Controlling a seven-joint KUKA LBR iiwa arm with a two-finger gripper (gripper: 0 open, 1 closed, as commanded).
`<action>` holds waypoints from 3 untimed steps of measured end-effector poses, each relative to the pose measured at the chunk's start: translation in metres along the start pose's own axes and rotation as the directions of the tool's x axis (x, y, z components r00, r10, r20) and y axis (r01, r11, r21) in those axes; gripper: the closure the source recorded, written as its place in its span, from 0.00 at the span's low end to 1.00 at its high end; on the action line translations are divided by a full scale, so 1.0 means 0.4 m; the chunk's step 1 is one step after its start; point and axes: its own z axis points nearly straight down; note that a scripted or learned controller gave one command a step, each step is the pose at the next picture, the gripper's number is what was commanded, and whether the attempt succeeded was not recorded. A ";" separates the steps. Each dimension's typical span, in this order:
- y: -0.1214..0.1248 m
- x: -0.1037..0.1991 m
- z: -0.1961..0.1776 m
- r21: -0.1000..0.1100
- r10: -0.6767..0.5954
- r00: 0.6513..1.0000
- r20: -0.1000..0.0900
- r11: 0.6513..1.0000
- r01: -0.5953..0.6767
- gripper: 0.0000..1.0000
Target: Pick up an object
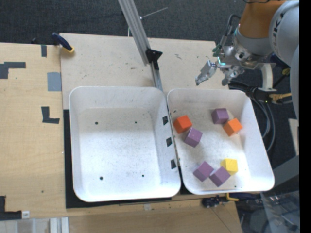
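A blue and yellow clamp (63,42) sits at the far left corner of the pale wooden bench (97,64), with grey tape patches (54,81) stuck to the lower board beside it. Next comes the left white bin (77,130), its floor speckled with dark marks. A slanted aluminium rail (135,23) crosses the top of the view and ends at a black bracket (153,56) just above the seam where the two bins meet. The right white bin (255,130) holds seven blocks: an orange block (182,124) near its left wall, with a purple block (193,137) touching its lower right corner; a second purple block (220,115) toward the far side, just beside a second orange block (233,126); and, near the front, two more purple blocks (203,171) (219,176) side by side, with a yellow block (230,166) against the upper right of the pair. The gripper (206,75) hangs above the bench just beyond the right bin's far rim, clear of all the blocks, with nothing between its fingers; whether those fingers are apart or together cannot be made out at this angle. The grey arm (286,18) with its orange band (260,18) fills the top right corner.
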 end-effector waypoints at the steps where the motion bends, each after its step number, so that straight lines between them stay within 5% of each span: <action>1: 0.002 0.000 -0.008 -0.005 -0.001 1.000 0.002 1.000 0.001 0.00; 3: -0.042 -0.003 0.289 0.002 0.001 1.000 0.002 1.000 -0.001 0.00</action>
